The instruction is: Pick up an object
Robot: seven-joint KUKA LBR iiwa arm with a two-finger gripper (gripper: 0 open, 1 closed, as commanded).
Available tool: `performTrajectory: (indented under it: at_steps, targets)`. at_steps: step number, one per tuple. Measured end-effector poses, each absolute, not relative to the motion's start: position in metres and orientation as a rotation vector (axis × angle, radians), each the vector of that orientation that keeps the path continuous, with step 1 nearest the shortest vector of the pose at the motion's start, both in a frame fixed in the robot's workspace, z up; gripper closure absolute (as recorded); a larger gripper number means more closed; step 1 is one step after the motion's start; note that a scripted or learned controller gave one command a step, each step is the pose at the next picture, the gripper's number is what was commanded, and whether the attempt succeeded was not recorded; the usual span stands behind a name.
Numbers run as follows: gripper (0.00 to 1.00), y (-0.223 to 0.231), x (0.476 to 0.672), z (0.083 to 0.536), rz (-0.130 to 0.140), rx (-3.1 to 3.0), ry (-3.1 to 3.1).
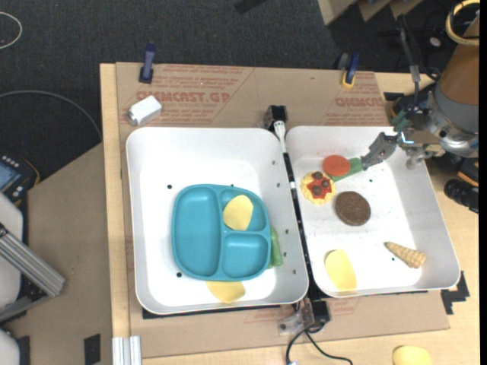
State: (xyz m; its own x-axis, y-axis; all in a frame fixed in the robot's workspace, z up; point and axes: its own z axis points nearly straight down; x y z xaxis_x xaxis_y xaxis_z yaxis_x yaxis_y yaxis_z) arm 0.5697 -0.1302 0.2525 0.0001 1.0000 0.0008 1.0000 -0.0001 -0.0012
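Red and round, the toy tomato [335, 165] lies at the far side of the right bin [437, 211], and I read this as the approach step. My gripper [378, 150] hangs just beside the tomato; whether its claw is apart or together I cannot tell. Next I must settle squarely over the tomato and descend, sparing the small pizza [317, 188] just beside it.

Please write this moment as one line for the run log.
arm: over right bin | gripper: beside red piece | hold: not visible | left bin: teal tray
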Motion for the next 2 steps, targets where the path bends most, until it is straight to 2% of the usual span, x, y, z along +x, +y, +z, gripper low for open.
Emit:
performTrajectory:
  at_steps: [1, 2]
  targets:
    - [0.00, -0.098, 0.528, 0.132, 0.010, -2.212, -2.212]
    - [1.00, -0.101, 0.533, 0.150, -0.003, -2.225, -2.222]
